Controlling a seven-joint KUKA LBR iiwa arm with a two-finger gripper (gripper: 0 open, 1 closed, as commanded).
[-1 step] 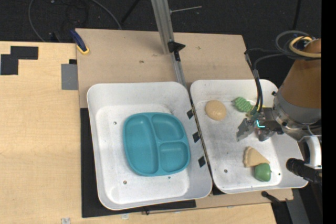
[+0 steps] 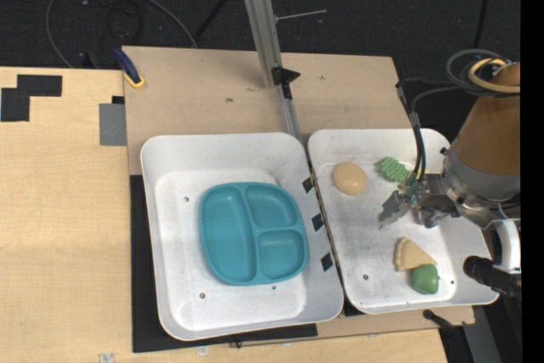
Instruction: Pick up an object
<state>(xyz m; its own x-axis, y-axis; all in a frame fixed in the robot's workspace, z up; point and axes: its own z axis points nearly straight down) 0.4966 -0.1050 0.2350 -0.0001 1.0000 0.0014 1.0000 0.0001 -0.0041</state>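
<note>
The surface (image 2: 340, 89) carries two white bins; the left bin (image 2: 170, 174) holds a teal divided tray (image 2: 252, 232); in the right bin (image 2: 365, 268) the pincer (image 2: 401, 207) hangs released, grasping nothing, between a beige round object (image 2: 349, 178), a tan wedge (image 2: 410, 253), a green object (image 2: 425, 279) and a green ridged piece (image 2: 392, 168).

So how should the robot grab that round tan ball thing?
Probably from straight above, fingers closing across the widest middle of the round tan ball. It sits alone on the right bin's floor, with room on all sides, and its smooth dome could slip if pinched near the top.
</note>
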